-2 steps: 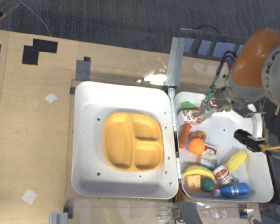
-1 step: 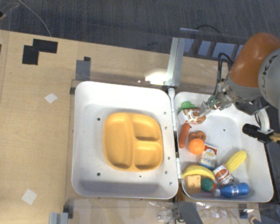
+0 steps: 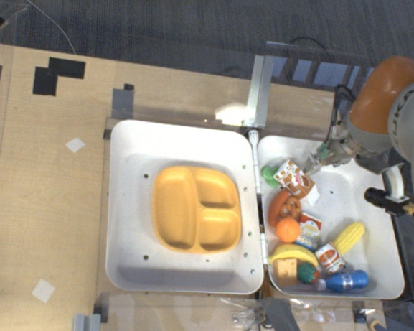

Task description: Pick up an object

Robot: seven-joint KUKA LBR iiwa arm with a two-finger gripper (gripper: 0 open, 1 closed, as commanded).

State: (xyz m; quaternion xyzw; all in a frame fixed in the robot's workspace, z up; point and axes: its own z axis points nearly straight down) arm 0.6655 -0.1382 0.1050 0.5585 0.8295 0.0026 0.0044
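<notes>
At the left of the frame the wooden bench (image 3: 38, 204) carries a few dark markers, and next comes the left bin (image 3: 123, 262), in the middle of the picture, which holds a yellow divided tray (image 3: 194, 208) lying flat at its centre. Right of the divider, the right bin (image 3: 384, 245) has the pickable clutter bunched along its left side and lower edge: a small red and white carton (image 3: 293, 178) in the upper part of the heap, with something green (image 3: 269, 174) just beside it, an orange ball (image 3: 288, 229) below them, a banana (image 3: 292, 256) near the lower left corner, a corn cob (image 3: 350, 237) toward the lower right, and a blue bottle-like item (image 3: 347, 281) at the bottom edge. These look like light toy foods, probably hard and smooth plastic, so the round ones may squirt out of a pinch; the carton, nearest the tool, should be light and slightly crushable, best taken across its narrow flat faces. Further right, the gripper (image 3: 321, 158) hovers in the upper part of the right bin, just up and right of the carton, with nothing visible between its tips; whether they are spread or closed I cannot tell. The arm (image 3: 412, 121) leans in from the upper right corner, its orange band (image 3: 382, 94) above the wrist, the tool angled down and leftward toward the pile.
</notes>
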